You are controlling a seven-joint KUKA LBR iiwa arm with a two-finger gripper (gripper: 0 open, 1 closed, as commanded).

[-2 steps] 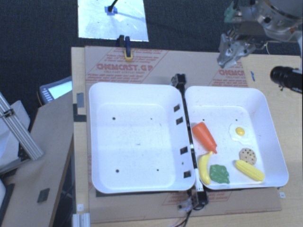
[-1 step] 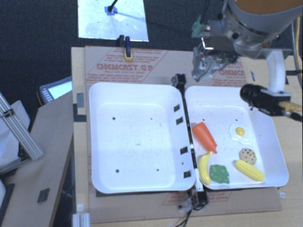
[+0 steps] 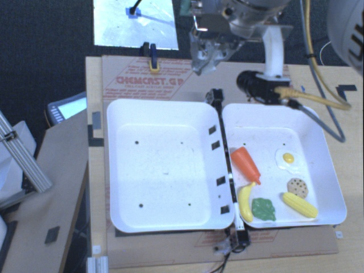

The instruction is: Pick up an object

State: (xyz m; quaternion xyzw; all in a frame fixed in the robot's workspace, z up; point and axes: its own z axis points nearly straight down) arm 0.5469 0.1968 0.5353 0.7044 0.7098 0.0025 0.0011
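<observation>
Nothing picked yet — gripper (image 3: 206,58) hangs high above the bins, nothing visible in it, its opening unclear; carrot (image 3: 245,162), banana (image 3: 245,202), corn (image 3: 300,205) lie untouched

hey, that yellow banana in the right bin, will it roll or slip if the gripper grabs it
The banana looks like smooth moulded plastic, so probably stiff, light and a bit slippery. Its curve likely stops rolling, but it may pivot against the carrot and green piece touching it.

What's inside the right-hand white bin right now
Inside the right bin lie a carrot, a banana, a green leafy piece, a fried egg, a cookie and a corn cob. Nothing covers them.
</observation>
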